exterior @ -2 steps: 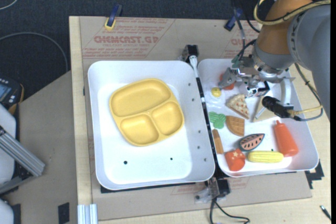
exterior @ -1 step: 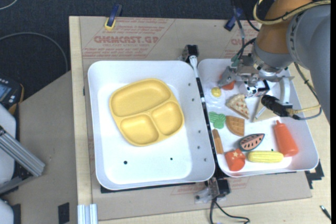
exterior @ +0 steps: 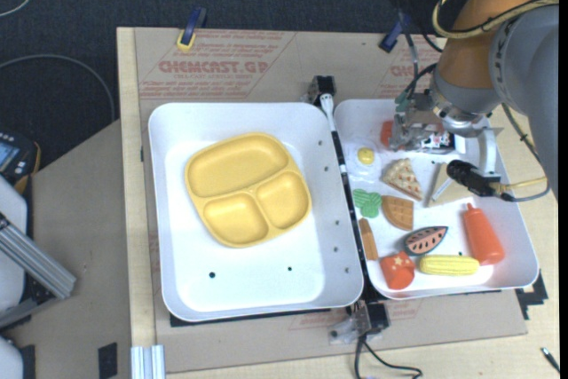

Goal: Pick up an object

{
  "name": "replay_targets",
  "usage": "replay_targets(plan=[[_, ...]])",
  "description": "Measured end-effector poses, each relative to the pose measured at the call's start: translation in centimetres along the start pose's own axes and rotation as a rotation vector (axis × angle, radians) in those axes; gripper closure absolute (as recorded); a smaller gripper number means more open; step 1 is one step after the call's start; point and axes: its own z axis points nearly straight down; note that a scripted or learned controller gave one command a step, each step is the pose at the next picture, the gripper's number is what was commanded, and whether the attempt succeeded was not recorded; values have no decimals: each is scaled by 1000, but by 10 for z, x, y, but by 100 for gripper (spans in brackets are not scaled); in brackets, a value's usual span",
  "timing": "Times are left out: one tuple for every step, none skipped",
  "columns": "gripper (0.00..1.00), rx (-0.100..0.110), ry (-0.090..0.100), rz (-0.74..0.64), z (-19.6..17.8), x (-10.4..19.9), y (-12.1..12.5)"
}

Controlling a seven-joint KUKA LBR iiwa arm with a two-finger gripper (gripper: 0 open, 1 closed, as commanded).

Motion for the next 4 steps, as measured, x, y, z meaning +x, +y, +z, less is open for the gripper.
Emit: replay_targets(plan=[[100, 0, 7, -2, -59, 8, 0], [100, -5, 6, -2, -114, 8, 3], [100, 6, 9, -5, -109, 57, -1], [100, 7, 7, 0, -102, 46, -5]])
